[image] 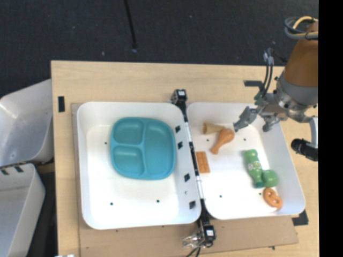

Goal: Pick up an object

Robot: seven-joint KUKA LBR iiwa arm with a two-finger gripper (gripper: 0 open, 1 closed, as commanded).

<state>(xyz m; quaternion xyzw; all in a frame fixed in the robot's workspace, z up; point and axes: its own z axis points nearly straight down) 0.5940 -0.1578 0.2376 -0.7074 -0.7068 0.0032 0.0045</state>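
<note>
Camera view, looking down at a slant on both bins. A toy chicken drumstick (222, 140) is lying in the far part of the right bin (289, 159), its long axis running diagonally from the fat end at far right to the thin end at near left. The gripper (255, 120) is hanging just right of and slightly beyond the fat end, with one finger (241, 119) slanting down-left toward it and the other finger (268, 123) standing farther right; the jaws are reading as spread, with nothing between them. Judged from this, the drumstick is the nearest candidate, lying left and nearward of the jaws, and a grasp across its narrow width would call for the fingers to straddle the diagonal.

A small tan cone-like piece (210, 128) is lying just left of the drumstick's fat end and could be nudged. An orange rectangular block (202, 162) is sitting nearer, beside the divider between the bins. A green knobbly toy (257, 169) and an orange pretzel-shaped piece (272, 197) are resting along the right side, well apart from the drumstick. A teal compartment plate (143, 147) is occupying the left bin (96, 197).
</note>
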